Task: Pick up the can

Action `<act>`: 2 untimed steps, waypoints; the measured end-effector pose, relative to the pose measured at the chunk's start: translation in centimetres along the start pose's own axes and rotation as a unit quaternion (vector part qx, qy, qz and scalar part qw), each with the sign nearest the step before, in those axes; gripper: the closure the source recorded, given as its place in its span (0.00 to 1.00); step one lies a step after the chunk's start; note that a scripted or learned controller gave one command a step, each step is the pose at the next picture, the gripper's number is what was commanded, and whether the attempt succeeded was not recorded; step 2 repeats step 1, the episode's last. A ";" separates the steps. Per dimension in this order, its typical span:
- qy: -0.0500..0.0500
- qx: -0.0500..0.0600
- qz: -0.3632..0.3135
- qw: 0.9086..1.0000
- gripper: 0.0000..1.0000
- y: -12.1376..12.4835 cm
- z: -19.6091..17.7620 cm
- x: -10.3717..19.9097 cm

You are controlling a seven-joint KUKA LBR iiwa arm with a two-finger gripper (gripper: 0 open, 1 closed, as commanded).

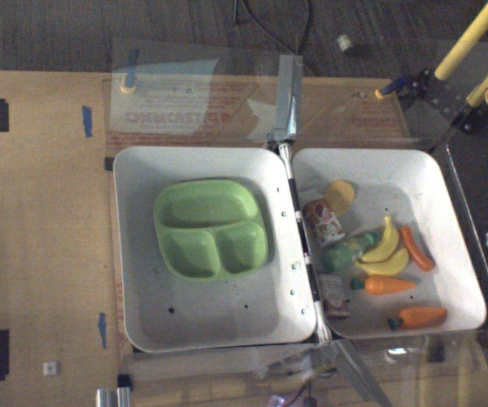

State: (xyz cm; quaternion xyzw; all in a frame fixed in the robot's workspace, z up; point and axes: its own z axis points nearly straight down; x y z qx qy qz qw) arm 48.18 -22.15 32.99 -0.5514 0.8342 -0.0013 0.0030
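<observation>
We catalogue two white bins side by side on the desk (41,253). The left bin (142,312) carries a green divided plate (212,227), three compartments, lying flat near the middle. The right bin (447,219) carries the clutter: the can (323,221), red-and-white labelled, lying on its side close against the divider wall between the bins; a round tan item (340,196) just above it, touching or nearly so; a green bottle (346,251) just below it, tilted; two bananas (385,248) beside the bottle; a red sausage-like piece (417,248) to their right; two carrots (390,285), one lower at the front edge; a small packet (334,293) against the divider

We see no arm over either bin, so the state of the hand we cannot tell; we judge the task not yet begun

Risks we log, as judgement:
- The can lies pressed toward the bin wall; one finger may have no room on that side and strike the rim or the divider
- The can is round and on its side; a descent off its axis could roll it away or squeeze it out
- The tan item and the bottle crowd both ends; the hand could close on a neighbour instead, or take two things together
- A shallow grip on the label may slip on lifting
</observation>
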 end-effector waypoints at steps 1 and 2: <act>0.000 -0.002 0.025 1.000 1.00 0.1 1.8 0.3; 0.000 -0.002 0.025 1.000 1.00 0.1 1.8 0.3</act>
